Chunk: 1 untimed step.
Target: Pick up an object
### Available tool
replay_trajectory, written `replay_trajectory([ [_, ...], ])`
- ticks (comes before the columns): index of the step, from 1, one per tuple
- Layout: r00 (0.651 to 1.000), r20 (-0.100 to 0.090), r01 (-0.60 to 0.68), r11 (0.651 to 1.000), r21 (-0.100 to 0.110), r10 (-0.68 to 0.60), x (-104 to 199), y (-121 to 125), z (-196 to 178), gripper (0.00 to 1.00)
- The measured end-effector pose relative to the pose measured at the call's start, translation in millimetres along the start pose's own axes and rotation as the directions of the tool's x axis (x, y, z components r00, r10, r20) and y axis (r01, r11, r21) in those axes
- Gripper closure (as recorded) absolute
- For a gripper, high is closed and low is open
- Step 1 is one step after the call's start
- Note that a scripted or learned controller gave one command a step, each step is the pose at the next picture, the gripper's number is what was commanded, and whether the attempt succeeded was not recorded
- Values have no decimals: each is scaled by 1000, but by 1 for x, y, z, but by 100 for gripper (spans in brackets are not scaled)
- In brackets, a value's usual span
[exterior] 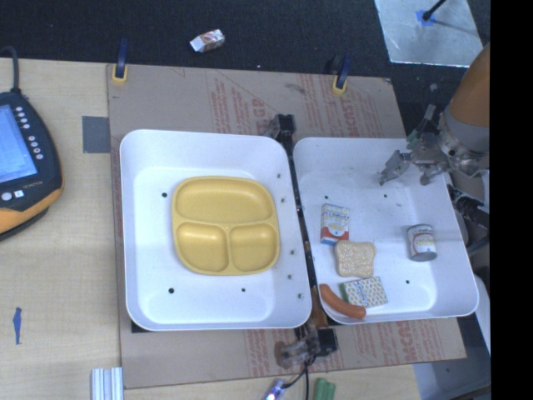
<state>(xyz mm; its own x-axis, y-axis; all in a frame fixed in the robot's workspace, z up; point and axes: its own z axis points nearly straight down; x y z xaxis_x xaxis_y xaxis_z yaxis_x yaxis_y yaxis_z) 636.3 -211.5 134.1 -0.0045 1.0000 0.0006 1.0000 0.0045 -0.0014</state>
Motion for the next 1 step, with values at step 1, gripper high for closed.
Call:
replay_trajectory([
  [1,1000,2,0,1000,2,0,0,-51,-1,0],
])
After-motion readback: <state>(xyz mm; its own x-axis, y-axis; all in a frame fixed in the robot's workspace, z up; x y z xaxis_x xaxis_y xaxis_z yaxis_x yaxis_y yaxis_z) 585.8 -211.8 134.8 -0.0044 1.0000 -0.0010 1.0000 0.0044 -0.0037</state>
